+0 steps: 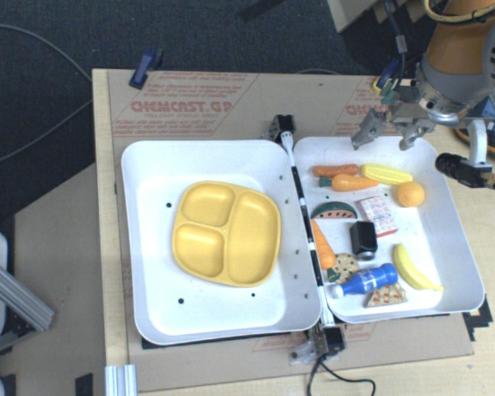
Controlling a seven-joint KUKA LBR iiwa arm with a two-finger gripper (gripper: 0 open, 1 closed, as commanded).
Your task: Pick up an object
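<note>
Jaws [388,135] hang over the back edge of the right bin [462,246], fingers spread apart, nothing between them. Arm [462,31] comes in from the top right. All pickable items sit in the right bin: hot dog [336,171] and carrot [355,184] at the back left, corn [387,173] just beside them, orange [410,194] to its right. Mid bin: melon slice [333,213], red-white card [379,216], black block [364,238]. A second carrot [323,246] lies along the left wall, cookie [344,264] touching its lower end. Front: blue bottle [365,280], waffle piece [386,296] against it, banana [414,268] to the right. Left bin [148,221] holds a yellow divided plate [226,233], roughly centred. Nearest items to the jaws are corn and hot dog, below them and apart. Both bins rest on a brown board [198,106] on the desk.
</note>
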